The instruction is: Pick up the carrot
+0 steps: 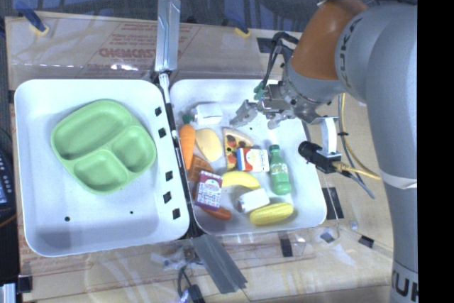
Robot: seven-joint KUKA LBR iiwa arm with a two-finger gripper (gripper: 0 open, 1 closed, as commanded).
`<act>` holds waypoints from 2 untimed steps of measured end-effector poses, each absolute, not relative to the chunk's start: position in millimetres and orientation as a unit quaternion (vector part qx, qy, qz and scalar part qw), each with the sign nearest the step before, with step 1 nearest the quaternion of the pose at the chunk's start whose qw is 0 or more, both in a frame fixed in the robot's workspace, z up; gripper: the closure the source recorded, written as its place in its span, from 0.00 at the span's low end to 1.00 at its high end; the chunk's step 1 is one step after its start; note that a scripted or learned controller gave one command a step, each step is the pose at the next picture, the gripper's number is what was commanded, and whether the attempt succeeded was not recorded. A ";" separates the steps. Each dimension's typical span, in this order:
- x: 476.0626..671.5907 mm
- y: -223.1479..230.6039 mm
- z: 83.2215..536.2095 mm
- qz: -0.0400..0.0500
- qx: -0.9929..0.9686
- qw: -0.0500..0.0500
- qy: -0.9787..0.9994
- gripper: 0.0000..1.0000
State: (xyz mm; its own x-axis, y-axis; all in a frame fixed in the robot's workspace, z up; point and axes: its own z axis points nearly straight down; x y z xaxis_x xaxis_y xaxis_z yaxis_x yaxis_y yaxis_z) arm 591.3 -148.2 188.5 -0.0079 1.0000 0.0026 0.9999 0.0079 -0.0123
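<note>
Yellow plastic corn cob (271, 213) lies well below the long orange carrot (186, 143); the gripper (250, 112) hovers right of the carrot, its opening unreadable, carrot untouched.

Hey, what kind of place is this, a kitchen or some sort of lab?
Most likely a robotics lab bench, not a kitchen: a grey arm reaches over two white bins, one holding toy food such as a carrot.

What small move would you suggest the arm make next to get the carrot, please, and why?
Probably shift the claw toward the view's left and lower it. It sits over the upper middle of the right bin, while the carrot lies against that bin's left wall, beside the yellowish food piece.
</note>
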 end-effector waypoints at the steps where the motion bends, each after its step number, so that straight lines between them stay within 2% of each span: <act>1: 561.6 -61.1 188.6 0.004 -0.724 0.005 -0.690 0.00; 2: 528.4 -52.3 188.6 0.004 -0.727 0.004 -0.687 0.00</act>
